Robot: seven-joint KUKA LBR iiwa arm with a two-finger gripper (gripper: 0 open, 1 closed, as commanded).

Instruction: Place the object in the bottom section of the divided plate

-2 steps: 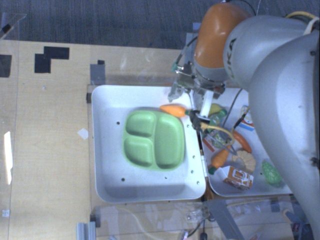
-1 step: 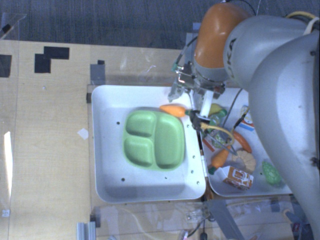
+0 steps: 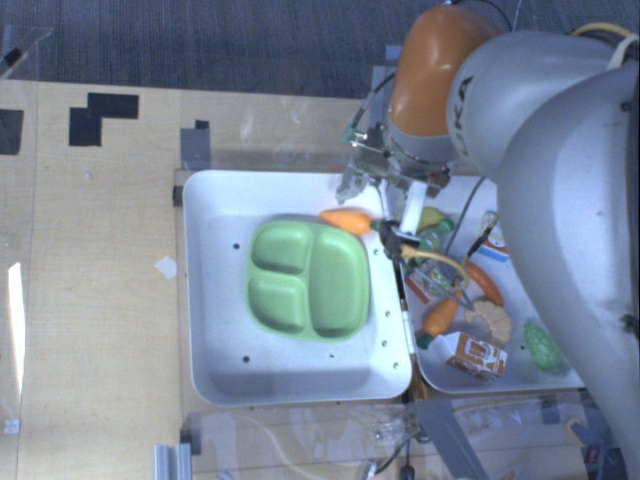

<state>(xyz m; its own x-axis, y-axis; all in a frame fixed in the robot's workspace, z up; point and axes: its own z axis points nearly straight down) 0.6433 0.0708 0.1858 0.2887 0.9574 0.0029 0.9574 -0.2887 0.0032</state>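
Just carrot (image 3: 346,220) below fingers (image 3: 372,180)

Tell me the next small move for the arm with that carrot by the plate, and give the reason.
Probably bring the gripper down over the carrot and try a grasp. The carrot lies on the left bin's floor just past the top rim of the green divided plate, not in any section. The gripper sits just above and beside it, and nothing shows between it and the carrot.

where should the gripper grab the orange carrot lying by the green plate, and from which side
Probably the thick orange middle of the orange toy carrot, from above. It lies flat across the white left bin's floor, just beyond the green divided plate, so fingers would close across its narrow width.
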